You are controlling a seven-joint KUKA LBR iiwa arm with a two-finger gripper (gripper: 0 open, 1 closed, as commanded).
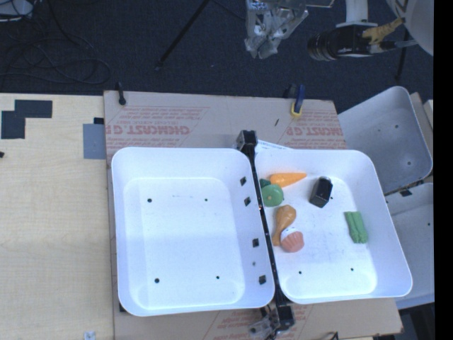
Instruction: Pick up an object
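Observation:
The right bin [382, 261] holds several small objects: an orange carrot [287, 179], a green round piece [270, 194], a tan pear-shaped piece [284, 220], a pink piece [292, 241], a black block [320, 191] and a green bar [356, 227]. My gripper [267, 34] hangs high above the bench's far edge, well away from both bins, with nothing between its fingers.
The left bin [134, 190] sits beside the right one, the two joined by a black divider clamp [256, 211]. Both rest on a cardboard sheet [177, 122]. A blue and yellow clamp [297, 101] stands at the cardboard's far edge. A grey metal panel [389, 133] lies at right.

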